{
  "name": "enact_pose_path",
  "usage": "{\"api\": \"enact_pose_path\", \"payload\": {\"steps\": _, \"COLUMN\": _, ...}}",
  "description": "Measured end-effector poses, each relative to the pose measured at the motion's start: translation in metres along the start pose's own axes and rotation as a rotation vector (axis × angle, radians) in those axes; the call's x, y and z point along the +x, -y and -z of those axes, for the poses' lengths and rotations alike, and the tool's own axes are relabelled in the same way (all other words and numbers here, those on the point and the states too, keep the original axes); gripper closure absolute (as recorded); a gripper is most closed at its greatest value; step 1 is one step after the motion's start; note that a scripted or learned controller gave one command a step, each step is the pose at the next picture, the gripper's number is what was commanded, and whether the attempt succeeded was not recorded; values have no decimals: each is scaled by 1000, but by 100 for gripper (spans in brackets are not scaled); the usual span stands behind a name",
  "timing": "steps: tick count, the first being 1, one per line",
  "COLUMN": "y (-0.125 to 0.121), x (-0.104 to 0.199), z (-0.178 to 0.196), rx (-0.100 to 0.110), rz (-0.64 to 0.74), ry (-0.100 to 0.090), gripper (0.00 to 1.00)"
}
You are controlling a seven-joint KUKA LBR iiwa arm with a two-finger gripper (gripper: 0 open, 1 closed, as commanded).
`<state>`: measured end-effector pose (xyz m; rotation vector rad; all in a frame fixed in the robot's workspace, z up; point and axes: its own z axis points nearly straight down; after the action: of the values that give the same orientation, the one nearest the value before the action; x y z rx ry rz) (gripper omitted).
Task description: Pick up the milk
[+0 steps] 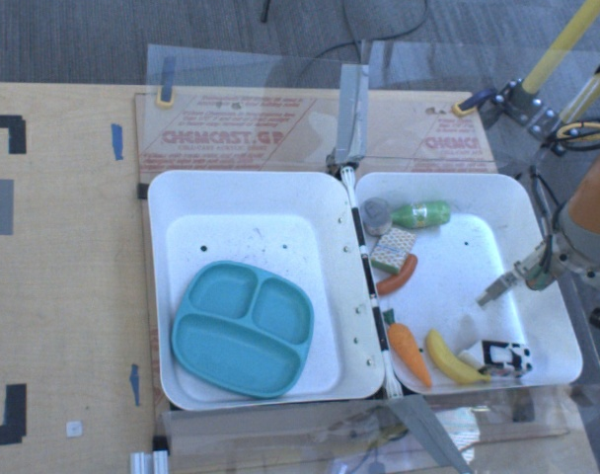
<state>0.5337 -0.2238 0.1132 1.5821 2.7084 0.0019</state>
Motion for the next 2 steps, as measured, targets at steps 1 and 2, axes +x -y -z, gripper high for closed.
{"api": "enact_pose_path", "payload": {"steps": 1, "y": 43, "x": 27, "z": -24, "rx": -6, "rz": -119, "ry": 2, "gripper": 0}}
{"api": "enact_pose_path", "payload": {"steps": 2, "y": -6, "x": 8, "z": -1, "rx": 1, "rz": -81, "ry": -1, "gripper": 0}}
